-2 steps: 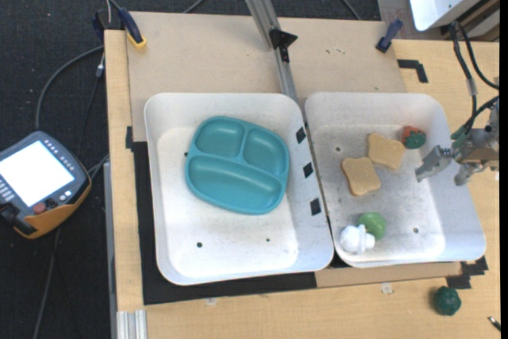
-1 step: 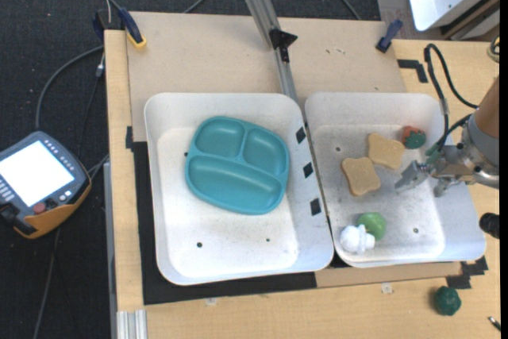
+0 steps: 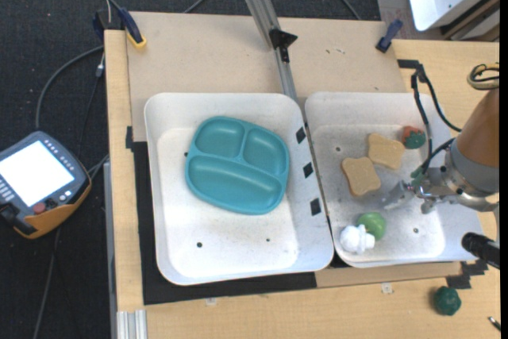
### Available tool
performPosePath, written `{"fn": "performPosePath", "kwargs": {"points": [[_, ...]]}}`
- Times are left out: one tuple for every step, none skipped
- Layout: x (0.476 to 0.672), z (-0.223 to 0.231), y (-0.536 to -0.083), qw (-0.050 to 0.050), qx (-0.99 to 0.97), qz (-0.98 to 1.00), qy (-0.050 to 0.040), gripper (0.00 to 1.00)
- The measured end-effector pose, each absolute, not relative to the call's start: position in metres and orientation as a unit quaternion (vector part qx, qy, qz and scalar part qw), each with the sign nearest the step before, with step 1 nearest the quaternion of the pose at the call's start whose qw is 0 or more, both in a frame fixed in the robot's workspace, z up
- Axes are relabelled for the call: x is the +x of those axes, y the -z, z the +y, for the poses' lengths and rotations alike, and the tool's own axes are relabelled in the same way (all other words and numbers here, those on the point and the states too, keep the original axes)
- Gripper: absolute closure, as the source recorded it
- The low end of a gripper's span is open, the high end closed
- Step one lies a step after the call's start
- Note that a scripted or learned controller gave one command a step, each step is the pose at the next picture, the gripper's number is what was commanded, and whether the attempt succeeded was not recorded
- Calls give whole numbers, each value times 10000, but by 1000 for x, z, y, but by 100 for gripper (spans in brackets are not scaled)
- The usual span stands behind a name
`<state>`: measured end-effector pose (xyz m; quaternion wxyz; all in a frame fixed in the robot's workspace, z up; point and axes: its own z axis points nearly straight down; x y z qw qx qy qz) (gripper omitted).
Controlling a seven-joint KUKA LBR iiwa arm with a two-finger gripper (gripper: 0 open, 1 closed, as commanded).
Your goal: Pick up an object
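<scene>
A dark green ball point(image 3: 446, 300) sits loose on the worktop point(image 3: 238, 52); in the right bin point(image 3: 349, 111), a white lump point(image 3: 355, 239) touches a round green object point(image 3: 371, 225), nearest and down-left of the gripper point(image 3: 421, 190), whose opening cannot be told; beyond lie two flat tan toast-like pieces point(image 3: 373, 164).

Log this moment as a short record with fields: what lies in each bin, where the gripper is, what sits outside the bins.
left bin: teal divided plate
right bin: two toast slices, green ball, white object, small red and green item
gripper: over the right bin, right of the toast; finger state unclear
outside bins: dark green ball on the bench
</scene>
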<state>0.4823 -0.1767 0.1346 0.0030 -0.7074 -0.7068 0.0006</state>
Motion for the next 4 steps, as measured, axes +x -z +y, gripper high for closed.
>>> {"fn": "performPosePath", "kwargs": {"points": [[483, -176, -85, 7, -7073, -7069, 9, 0], [485, -178, -99, -41, -7075, -7067, 20, 100], [490, -179, -163, -33, -7066, -7076, 17, 100], [492, -180, -208, -22, -7066, -7076, 9, 100]]}}
